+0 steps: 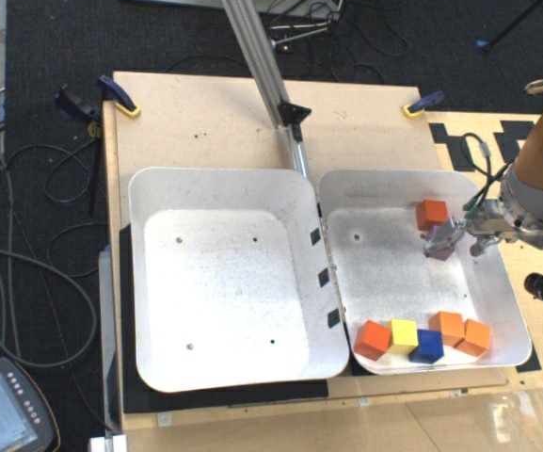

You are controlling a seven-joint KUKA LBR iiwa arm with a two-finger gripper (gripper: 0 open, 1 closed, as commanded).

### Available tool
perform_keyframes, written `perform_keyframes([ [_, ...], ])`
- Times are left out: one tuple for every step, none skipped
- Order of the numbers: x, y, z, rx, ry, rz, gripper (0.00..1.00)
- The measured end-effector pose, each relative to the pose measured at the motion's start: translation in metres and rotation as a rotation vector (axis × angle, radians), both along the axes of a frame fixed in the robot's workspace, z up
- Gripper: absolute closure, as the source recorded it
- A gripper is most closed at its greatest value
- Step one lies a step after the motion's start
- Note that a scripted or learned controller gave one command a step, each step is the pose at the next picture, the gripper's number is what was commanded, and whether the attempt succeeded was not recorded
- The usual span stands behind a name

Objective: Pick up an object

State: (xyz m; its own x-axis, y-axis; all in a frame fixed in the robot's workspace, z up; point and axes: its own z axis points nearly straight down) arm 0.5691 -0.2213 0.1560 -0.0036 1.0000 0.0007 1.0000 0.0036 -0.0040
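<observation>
My gripper [463,233] hangs low over the right bin [384,201], reaching in from the right edge. A small purple block [440,244] lies on the bin floor right at the gripper's tip, touching or nearly touching it. An orange cube [431,214] sits just up and left of the tip. Along the bin's near wall lie an orange cube [374,339], a yellow cube [404,333], a blue cube [428,347] and two more orange cubes [450,326] [476,336].
The left bin [158,196] stands beside the right one, their rims meeting at the middle. A slanted metal pole [257,50] runs down to the bench behind the bins. Blue and yellow clamps [119,95] [423,104] grip the bench's far corners.
</observation>
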Motion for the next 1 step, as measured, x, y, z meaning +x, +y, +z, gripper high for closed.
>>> perform_keyframes([
  [0.0047,-0.0024,-0.0453,0.000,0.000,-0.003,0.00],
])
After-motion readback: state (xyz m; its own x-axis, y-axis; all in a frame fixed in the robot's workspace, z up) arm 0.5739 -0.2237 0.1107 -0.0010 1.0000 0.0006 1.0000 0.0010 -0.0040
